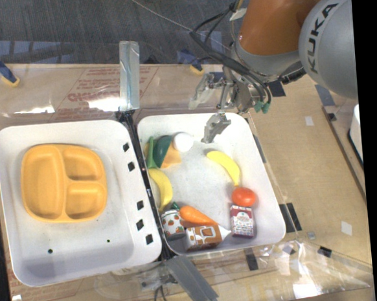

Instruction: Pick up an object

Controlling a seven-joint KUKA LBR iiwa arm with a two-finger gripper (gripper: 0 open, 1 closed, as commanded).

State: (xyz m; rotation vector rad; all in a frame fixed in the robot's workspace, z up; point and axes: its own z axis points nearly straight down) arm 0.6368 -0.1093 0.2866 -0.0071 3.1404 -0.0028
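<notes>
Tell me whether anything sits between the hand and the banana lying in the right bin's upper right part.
Nothing visible does. The hand hangs over the right bin, and the banana lies just below it in the view with bare white floor between them. The tomato sits beyond the banana, and the white ball lies off to the side.

Grey arm [332, 38], black "KUKA" lettering; orange band [275, 13] beside it; black cables looped; metallic end effector [216, 126] below band.
</notes>
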